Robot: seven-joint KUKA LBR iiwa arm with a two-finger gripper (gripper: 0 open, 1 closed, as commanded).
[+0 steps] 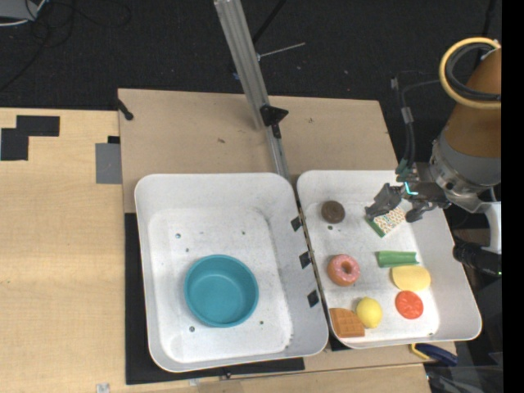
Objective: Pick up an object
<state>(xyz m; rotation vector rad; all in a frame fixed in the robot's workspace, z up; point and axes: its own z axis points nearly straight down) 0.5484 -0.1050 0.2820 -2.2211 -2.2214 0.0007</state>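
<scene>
- The sponge (388, 221), a small patterned piece with a green edge, looks like the thing being picked; it sits tilted in the upper part of the right bin (467, 322), right at the tip of the gripper (391, 205).
- The gripper reaches in from the right, and its dark fingers seem to close on the sponge's upper edge; I judge it to be gripping the sponge, though the contact is small and hard to read.
- Whether the sponge is already off the floor of the bin is not clear, so the lift seems just begun or about to begin.
- Below it lie a green stick (396, 258), a yellow piece (411, 278), a red tomato (408, 304), a lemon (369, 312), a waffle (348, 323), a pink donut (344, 269) and a brown cookie (332, 211), all untouched.
- The left bin (164, 195) holds a teal bowl (221, 291).
- What is left: raising the sponge clear and keeping hold.
</scene>
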